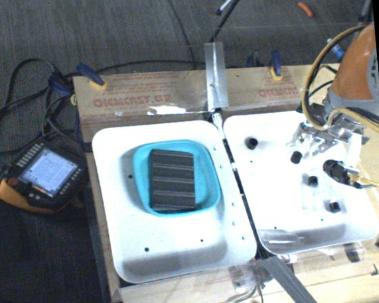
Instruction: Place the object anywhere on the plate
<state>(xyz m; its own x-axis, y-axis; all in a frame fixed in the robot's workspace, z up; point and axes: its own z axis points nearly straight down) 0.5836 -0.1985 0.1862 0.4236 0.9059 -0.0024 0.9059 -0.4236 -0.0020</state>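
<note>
Wooden bench (170,93) carries two glossy white bins. Nearest, the left bin (172,249) holds a rounded turquoise plate (209,179) with a dark ribbed rectangular block (172,179) lying on it. Farther right, the gripper (321,138) hovers over the right bin (281,198).

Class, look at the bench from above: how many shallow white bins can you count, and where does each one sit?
2. The left bin holds a blue plate with a dark ridged block on it. The right bin sits beside it, under the claw. None seem hidden.
</note>
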